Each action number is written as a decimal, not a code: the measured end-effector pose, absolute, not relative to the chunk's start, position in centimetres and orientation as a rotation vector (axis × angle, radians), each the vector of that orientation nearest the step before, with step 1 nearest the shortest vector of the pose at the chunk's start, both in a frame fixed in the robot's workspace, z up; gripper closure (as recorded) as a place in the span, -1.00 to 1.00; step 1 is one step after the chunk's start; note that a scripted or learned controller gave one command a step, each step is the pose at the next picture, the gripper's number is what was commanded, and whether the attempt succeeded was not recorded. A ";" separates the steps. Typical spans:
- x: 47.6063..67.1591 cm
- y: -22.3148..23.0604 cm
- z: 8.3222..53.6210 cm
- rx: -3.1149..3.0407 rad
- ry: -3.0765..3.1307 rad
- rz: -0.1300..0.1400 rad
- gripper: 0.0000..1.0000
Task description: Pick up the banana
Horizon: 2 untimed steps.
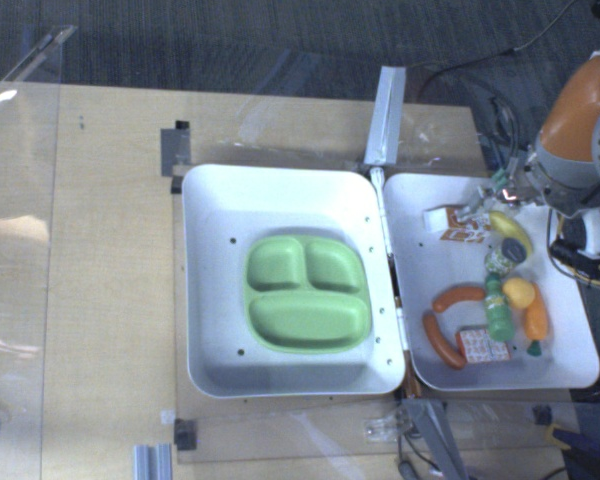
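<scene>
- The desk [90, 268] carries two white bins side by side: the left bin [205, 268] holds a green tray [307, 293] with three compartments, and the right bin [410, 218] holds the small toy foods.
- The arm [580, 118] reaches in from the right edge of the desk, its orange band above the far right corner of the right bin.
- The claw [500, 190] hangs over the far right part of the right bin, just beside the banana; whether its fingers are wide or narrow I cannot tell, as the end is small and cluttered.
- The banana [510, 233] lies in the far right part of the right bin, yellow with a dark end, slanting toward the near right corner.
- Touching or nearly touching it are a red-and-white packet [463, 228] on its left and a green bottle [497, 308] toward the near side; a lemon [519, 292] and a carrot [536, 320] lie just beyond, near the bin's right wall.
- Two sausages [450, 318] and a small red box [477, 344] lie toward the near edge, apart from the banana.
- By my judgement the step in hand is the approach. To do it well, the claw should come straight down over the banana's middle, fingers set across its short width, so they slip between the packet and the bottle without catching either.
- The risk is a grasp on the packet, or a pinch at the banana's curved end, which would let it slide out.
</scene>
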<state>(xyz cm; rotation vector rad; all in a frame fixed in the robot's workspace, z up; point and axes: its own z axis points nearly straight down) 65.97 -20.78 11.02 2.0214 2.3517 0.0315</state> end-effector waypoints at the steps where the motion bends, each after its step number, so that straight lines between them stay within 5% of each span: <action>1: 65.3 -20.7 11.1 1.906 2.432 0.038 -1.00; 2: 66.1 -20.7 10.8 1.894 2.461 0.027 -1.00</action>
